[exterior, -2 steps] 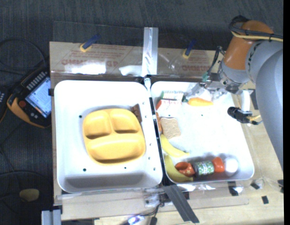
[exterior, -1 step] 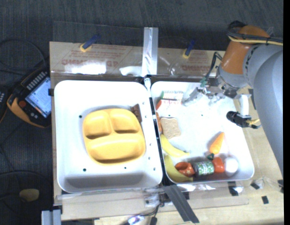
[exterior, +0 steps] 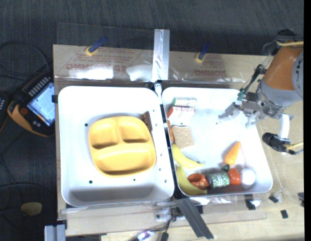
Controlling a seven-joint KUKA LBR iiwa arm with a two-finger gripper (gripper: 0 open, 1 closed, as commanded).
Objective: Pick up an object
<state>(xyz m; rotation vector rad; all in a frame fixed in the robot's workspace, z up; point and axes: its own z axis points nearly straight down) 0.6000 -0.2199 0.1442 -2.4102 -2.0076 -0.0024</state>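
Yellow divided tray (exterior: 122,144) in white left bin (exterior: 75,185); yellow banana (exterior: 184,160), orange carrot (exterior: 232,152), tan bread slice (exterior: 183,136), red bottle with green label (exterior: 219,179) in white right bin (exterior: 210,115).

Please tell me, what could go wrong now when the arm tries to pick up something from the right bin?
1. The banana, bottle and red item lie packed against each other in the right bin corner, so the fingers may catch two things or slip off.
2. The carrot is small and tapered; it may roll away.
3. The gripper hangs above bare floor, so closing here would likely grasp nothing.
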